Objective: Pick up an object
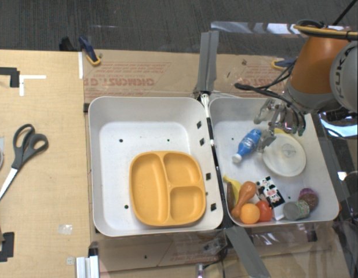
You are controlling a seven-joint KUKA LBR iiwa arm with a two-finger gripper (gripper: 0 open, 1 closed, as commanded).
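Observation:
My gripper (pixel 281 124) hangs over the back of the right bin (pixel 225 116), below the orange band of the arm. Its fingers look spread, with nothing between them. A blue bottle with a white cap (pixel 248 144) lies just to its lower left, close to one fingertip. A white round dish (pixel 285 157) lies right below the gripper. Along the bin's front lie a banana (pixel 230 187), an orange pear-shaped fruit (pixel 245 192), an orange ball (pixel 249 214), a black-and-white toy (pixel 270 191), a grey stone (pixel 293 211) and a purple item (pixel 308 198).
The left bin (pixel 109 155) holds a yellow divided plate (pixel 167 187). Scissors (pixel 22 149) lie on the wooden bench at far left. A grey divider post (pixel 207 62) stands behind the seam between the bins. Cables hang near the arm at the right.

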